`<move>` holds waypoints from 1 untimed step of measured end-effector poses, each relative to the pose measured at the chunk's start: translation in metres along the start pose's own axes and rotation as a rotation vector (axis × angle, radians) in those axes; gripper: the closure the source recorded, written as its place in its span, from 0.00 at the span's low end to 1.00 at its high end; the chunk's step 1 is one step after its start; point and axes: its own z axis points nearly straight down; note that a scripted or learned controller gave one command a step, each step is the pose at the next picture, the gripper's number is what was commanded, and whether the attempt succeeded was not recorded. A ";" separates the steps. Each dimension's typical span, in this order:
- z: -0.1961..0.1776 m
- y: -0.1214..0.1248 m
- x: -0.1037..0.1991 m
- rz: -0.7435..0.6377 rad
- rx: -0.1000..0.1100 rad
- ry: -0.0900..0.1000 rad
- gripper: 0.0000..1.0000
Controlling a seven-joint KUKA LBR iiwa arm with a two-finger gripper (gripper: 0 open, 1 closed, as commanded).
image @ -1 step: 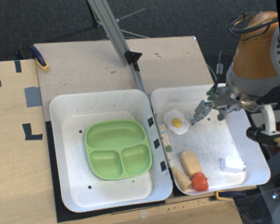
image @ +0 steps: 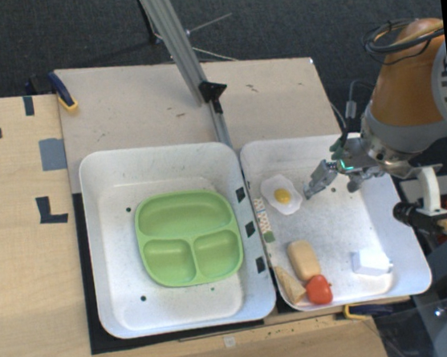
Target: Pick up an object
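My gripper hangs over the right bin, fingers spread apart with nothing between them; one fingertip points toward a fried egg lying just to its left. Nearer the bin's front lie a tan bread roll, a red tomato and a slim tan piece along the left wall. A small white object rests at the front right.
The left bin holds a green divided plate. A grey metal post slants down to the seam between the bins. Bare bin floor lies between the gripper and the bread roll.
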 end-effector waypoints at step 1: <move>0.047 0.005 -0.004 0.001 0.004 -0.001 0.00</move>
